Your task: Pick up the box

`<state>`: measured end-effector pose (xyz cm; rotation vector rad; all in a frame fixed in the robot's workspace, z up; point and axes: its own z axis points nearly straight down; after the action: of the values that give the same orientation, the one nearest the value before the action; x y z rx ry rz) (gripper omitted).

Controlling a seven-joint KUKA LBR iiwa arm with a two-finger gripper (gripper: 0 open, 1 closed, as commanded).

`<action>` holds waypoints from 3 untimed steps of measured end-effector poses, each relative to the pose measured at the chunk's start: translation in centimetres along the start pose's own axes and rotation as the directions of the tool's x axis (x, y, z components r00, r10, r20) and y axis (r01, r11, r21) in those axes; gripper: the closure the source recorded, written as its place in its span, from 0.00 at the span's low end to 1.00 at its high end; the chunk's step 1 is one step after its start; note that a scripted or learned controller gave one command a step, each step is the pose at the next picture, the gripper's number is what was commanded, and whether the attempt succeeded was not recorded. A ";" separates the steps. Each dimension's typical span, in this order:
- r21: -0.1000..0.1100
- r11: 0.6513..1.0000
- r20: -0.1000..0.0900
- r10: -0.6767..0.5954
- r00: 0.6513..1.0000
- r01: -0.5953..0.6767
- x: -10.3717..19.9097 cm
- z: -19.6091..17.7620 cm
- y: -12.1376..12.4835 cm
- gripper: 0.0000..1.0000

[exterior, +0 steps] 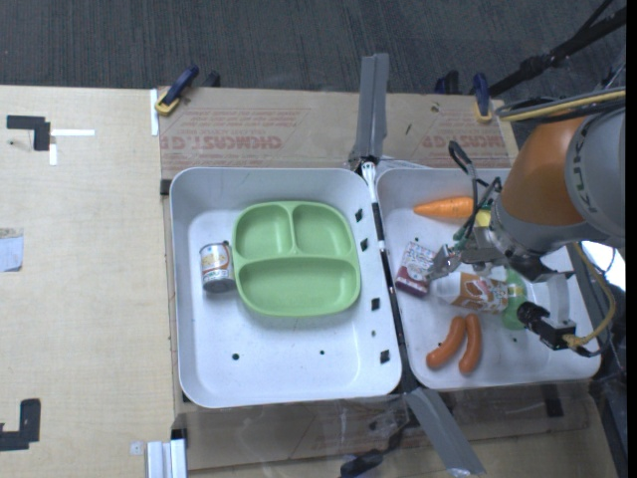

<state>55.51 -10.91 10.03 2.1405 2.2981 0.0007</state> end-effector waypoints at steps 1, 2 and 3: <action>0.001 1.000 0.002 -0.005 1.000 0.005 5.7 -9.1 10.9 0.00; 0.003 0.992 0.000 -0.130 0.992 0.130 4.1 -9.0 3.1 0.00; -0.004 0.978 0.003 -0.207 0.978 0.207 0.2 0.5 -0.3 0.00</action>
<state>55.23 -10.71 9.55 1.8865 2.5042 0.0031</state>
